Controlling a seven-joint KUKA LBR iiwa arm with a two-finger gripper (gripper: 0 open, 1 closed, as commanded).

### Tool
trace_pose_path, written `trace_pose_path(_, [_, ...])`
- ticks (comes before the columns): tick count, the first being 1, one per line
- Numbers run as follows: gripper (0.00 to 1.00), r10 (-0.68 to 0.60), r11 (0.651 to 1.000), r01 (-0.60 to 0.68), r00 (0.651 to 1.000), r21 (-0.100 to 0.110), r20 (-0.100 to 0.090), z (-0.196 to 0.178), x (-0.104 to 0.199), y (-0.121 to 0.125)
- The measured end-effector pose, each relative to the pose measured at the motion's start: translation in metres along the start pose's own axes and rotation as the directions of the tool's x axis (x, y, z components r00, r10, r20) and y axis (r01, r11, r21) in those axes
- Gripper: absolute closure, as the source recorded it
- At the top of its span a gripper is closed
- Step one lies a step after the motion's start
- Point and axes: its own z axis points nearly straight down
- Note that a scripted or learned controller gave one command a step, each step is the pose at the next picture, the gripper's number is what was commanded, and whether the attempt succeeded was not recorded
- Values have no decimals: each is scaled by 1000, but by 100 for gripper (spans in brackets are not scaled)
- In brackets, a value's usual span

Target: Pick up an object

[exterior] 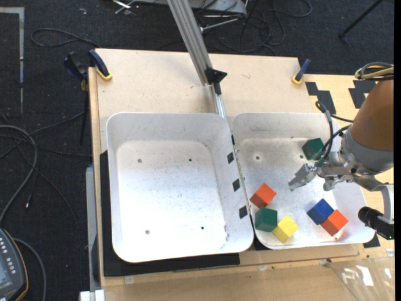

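Nearest the camera, along the front of the right-hand bin (285, 125), sit small hard-edged cubes: a yellow cube (286, 227) touching a dark green cube (266, 219) on its left, and to the right a blue cube (321, 211) pressed against an orange-red cube (335, 222). Just behind the green one lies a tilted orange cube (263, 195).

Further back, the grey metal gripper (305, 174) reaches in from the right over the bin's speckled white floor, its fingers spread with nothing between them. A second dark green cube (312, 148) rests just behind it, near the wrist.

The left-hand bin (166, 124) is a shallow, round-cornered white tray, dotted with fine dark specks. Both bins rest on a pale wooden table (156, 80), with a slanted aluminium bar (188, 30) rising at the far edge.
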Motion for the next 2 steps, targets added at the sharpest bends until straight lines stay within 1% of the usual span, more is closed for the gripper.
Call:
trace_pose_path(1, [0,3,1000,-3,1000,-1,2,120,-50,28])
trace_pose_path(2, [0,-5,1000,5,1000,-5,1,117,-28,76])
